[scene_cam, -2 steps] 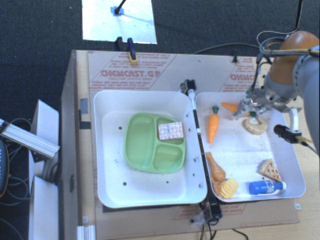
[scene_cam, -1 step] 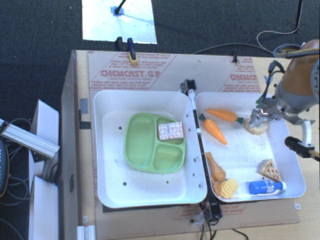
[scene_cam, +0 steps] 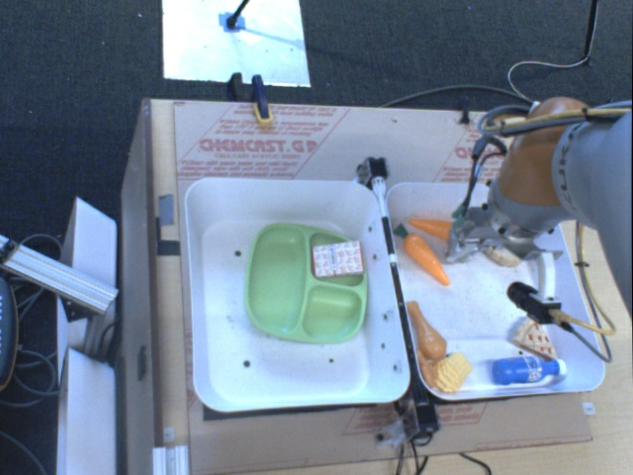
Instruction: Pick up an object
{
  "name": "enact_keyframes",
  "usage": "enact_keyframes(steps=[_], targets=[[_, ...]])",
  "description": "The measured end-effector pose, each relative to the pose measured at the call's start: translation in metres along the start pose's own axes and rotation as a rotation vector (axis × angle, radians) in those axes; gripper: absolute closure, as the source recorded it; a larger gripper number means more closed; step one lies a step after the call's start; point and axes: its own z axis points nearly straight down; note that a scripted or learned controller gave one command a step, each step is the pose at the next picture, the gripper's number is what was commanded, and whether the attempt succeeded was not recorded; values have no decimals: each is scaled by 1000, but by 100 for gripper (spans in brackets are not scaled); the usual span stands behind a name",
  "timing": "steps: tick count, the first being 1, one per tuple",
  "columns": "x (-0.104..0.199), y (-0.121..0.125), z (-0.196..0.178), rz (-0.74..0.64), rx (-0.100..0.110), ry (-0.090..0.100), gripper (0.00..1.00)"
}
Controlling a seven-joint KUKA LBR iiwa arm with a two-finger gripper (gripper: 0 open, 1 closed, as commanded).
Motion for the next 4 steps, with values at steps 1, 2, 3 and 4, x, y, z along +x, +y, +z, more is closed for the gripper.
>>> enact_keyframes(steps=[1,2,3,4], targets=[[14,27,-1,-1,-2,-1,100],[13,27,-1,0,-2,-1,0],[4,50,2,1,28,5,0],[-15,49,3,4,22,3,0]])
